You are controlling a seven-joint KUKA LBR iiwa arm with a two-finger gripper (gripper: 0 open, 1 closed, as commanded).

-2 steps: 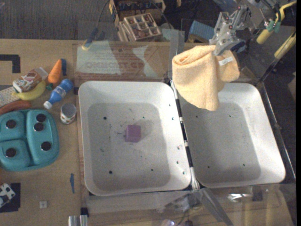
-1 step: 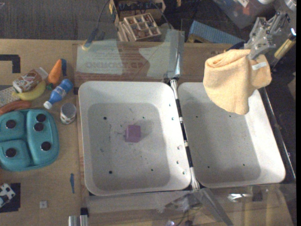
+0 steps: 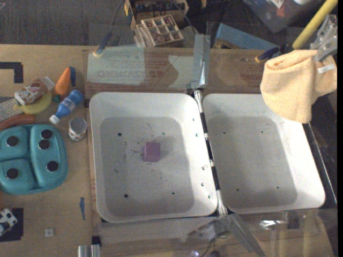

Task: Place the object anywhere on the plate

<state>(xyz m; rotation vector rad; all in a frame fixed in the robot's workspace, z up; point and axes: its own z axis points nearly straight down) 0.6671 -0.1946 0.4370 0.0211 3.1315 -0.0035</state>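
Observation:
A yellow cloth (image 3: 290, 83) hangs in the air over the far right corner of the right bin (image 3: 300, 197). Its upper right corner is bunched up between the metal fingers of my gripper (image 3: 323, 58), which is shut on it at the view's right edge. The cloth's lower folds dangle free above the bin rim. A teal sectioned plate (image 3: 32, 157) with dark spots in its wells lies on the bench far to the left, outside both bins. A small purple block (image 3: 151, 151) rests on the floor of the left bin (image 3: 107, 197).
Left of the bins lie a small blue bottle (image 3: 66, 105), a grey can (image 3: 77, 128), an orange carrot toy (image 3: 64, 80) and a banana with a wrapped snack (image 3: 33, 96). A box of small items (image 3: 159, 29) stands behind the bins.

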